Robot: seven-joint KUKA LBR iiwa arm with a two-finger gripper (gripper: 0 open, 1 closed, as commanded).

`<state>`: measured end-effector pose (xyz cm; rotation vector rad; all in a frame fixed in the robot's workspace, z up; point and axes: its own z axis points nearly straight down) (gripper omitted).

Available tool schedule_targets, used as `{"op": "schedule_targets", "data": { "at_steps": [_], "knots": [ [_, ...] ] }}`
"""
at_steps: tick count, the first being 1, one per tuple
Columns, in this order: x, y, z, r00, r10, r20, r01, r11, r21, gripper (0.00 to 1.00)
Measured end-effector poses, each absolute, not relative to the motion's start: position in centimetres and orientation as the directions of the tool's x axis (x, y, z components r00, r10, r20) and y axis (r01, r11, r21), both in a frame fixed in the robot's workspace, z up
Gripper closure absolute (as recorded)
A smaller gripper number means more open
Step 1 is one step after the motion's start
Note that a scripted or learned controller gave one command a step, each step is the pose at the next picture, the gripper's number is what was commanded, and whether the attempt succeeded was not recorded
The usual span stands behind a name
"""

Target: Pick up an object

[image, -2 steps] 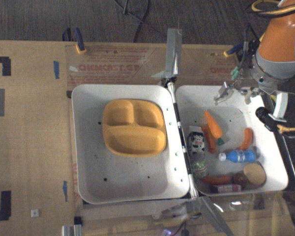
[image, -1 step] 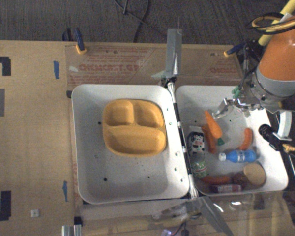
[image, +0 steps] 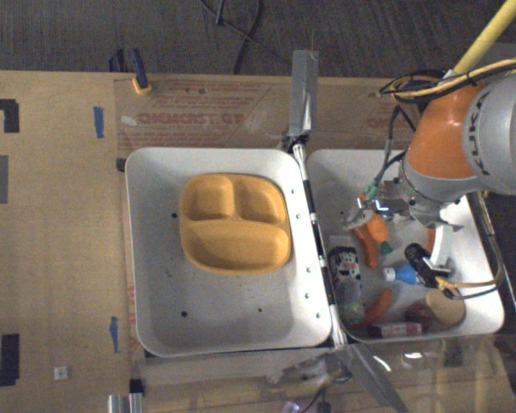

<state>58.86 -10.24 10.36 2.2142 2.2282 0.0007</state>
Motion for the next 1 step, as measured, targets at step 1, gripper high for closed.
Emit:
{"op": "schedule_targets", "data": {
  "at_steps": [1],
  "knots": [
    [58.93, -6.58, 18.52, -0.081, 0.997, 0.0, 0.997, 0.081, 0.002, 0.0]
  ]
}}
